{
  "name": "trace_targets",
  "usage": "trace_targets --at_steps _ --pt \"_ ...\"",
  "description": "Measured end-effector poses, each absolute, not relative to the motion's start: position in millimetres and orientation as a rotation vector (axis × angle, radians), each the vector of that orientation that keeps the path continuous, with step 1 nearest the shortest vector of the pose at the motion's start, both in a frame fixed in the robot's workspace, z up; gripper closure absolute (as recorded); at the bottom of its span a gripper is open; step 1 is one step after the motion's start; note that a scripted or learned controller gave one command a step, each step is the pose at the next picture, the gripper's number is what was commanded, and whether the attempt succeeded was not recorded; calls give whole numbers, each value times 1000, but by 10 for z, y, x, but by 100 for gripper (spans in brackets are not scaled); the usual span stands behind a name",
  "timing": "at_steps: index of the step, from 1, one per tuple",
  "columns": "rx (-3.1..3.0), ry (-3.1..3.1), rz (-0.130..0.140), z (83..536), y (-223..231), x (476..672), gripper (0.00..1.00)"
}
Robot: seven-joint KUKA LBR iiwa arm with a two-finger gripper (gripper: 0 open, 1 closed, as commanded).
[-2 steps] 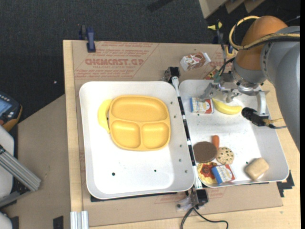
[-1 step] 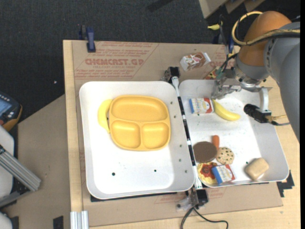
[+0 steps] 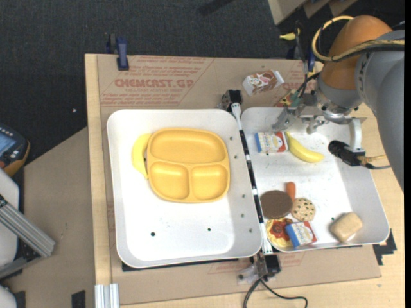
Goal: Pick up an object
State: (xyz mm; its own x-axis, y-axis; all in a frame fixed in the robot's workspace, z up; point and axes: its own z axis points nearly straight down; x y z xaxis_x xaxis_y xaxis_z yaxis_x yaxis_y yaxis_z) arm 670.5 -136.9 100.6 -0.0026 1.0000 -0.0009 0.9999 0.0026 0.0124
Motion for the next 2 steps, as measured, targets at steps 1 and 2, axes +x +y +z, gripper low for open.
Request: trace_targets --at_steps 1,2 --pt "2233 2223 -10 830 -1398 5569 0" --pt "2221 2219 2 949 -1386 5627 100"
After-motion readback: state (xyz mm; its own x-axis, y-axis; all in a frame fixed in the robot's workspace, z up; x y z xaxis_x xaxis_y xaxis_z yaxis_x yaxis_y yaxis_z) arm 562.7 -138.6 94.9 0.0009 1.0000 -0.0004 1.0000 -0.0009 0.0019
